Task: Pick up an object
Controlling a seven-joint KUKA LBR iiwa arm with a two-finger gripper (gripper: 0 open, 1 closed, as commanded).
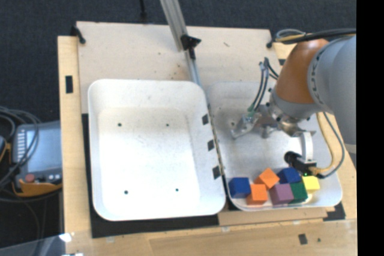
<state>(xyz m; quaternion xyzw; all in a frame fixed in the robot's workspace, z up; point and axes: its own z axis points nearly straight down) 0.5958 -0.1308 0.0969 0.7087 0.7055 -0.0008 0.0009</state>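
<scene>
Along the near rim of the right bin lie seven small blocks: two blue, two orange, one purple, one green and one yellow — all bunched together, touching or nearly so. No writing can be read on any of them. Above the right bin's middle hangs the gripper, clear of the blocks; whether its claw is open or closed I cannot tell — it looks too small and blurred. Beside the right bin sits the left bin.
</scene>
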